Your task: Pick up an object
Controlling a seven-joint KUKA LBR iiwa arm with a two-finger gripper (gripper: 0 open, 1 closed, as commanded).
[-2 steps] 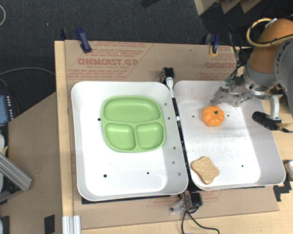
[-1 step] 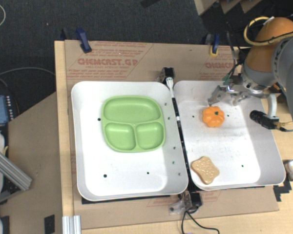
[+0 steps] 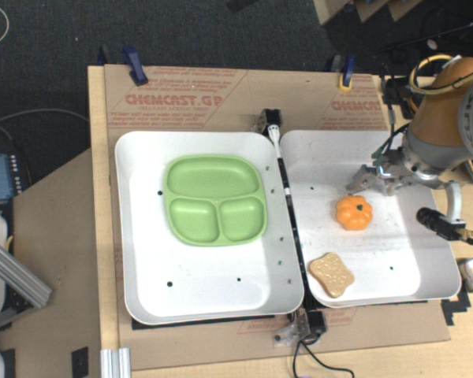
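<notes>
In the right-hand white bin (image 3: 394,282), the hand (image 3: 368,179) hung low over the bin floor, up and just right of a small orange pumpkin toy (image 3: 354,213), near it but apart; nothing sat between the fingers, which looked splayed fairly wide, tho the tips were dark and small so hard to be sure. The arm (image 3: 441,116) came in from the right w/ its orange band above the wrist. A tan waffle-like cracker toy (image 3: 332,275) lay near the bin's front-left corner, well apart from the hand. The left bin (image 3: 134,211) carried a green divided plate (image 3: 215,198), 3 compartments, flat in the middle. Judging risks: the pumpkin was round and prob. smooth, so if the fingers closed off-centre it could squirt out sideways or roll toward the divider btw the bins; the hand stood offset from it, so a straight descent from there would likely close on bare bin floor. A closing finger clipping the pumpkin's top edge could knock it away rather than trap it. The cracker was thin and flat, so going for it meant fingertips scraping the bin floor and maybe sliding it into the bin wall w/o lifting. A black part (image 3: 439,224) stuck out on the right over the bin's edge; a low sweep might catch the rim there. Task looked not yet done.
</notes>
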